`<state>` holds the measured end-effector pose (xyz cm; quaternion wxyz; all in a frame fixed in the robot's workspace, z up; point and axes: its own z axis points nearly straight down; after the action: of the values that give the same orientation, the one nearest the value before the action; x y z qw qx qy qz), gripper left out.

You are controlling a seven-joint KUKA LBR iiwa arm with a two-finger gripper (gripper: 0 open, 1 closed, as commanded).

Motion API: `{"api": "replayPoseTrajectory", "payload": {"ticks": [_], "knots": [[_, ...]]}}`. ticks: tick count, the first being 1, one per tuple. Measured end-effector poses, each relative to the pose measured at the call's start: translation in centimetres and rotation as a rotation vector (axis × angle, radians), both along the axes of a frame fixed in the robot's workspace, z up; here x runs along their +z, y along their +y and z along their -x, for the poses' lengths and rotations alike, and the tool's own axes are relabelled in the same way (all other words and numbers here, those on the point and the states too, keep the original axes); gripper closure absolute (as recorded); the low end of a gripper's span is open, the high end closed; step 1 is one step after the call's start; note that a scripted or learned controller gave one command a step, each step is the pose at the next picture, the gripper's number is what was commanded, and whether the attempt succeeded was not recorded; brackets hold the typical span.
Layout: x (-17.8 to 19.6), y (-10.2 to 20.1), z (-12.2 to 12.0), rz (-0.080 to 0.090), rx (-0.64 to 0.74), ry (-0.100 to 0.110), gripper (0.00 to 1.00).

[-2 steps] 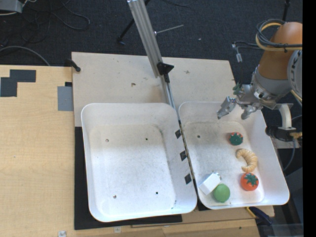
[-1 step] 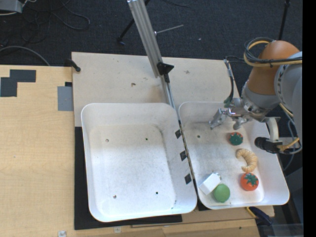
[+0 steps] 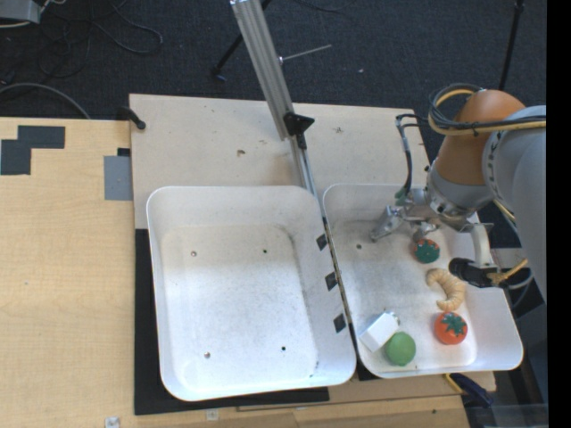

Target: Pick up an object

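Note:
My gripper hangs over the far part of the right bin, open, with nothing between its fingers. One finger points left and the other sits just above a small dark green object. Nearer the front lie a tan curved piece, a red tomato-like toy, a green ball and a white block touching the ball.
The left bin stands beside the right one, with black clips along the shared rims. A slanted metal rail rises behind the bins. A wooden bench top lies to the left.

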<state>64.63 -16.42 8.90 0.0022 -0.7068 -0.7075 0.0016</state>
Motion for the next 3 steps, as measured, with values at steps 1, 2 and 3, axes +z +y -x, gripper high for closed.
{"api": "replayPoseTrajectory", "payload": {"ticks": [1, 2, 3], "knots": [[1.2, 0.0, -0.1, 0.0, -0.001, -0.002, 1.0], [5.7, 0.4, 0.3, 0.001, -0.001, -0.008, 1.0], [11.7, 0.2, 1.0, 0.002, -0.004, -0.009, 1.0]]}}
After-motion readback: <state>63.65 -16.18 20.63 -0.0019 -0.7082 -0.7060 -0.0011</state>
